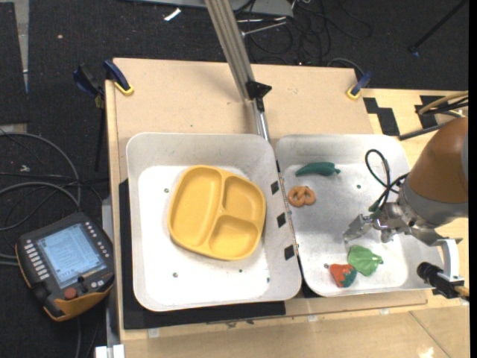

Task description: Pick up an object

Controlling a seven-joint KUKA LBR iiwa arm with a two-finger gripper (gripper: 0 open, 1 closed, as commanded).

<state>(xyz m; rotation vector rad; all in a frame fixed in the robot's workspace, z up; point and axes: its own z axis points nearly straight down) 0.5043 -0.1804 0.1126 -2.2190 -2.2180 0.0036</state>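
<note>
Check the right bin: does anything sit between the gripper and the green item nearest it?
Nothing visible does. The gripper hangs just above and left of the green item, with bare bin floor around; the orange piece lies beyond it.

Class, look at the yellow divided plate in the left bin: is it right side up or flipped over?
Right side up. The plate shows its three hollow compartments and raised dividers facing the camera, lying flat in the left bin.
</note>
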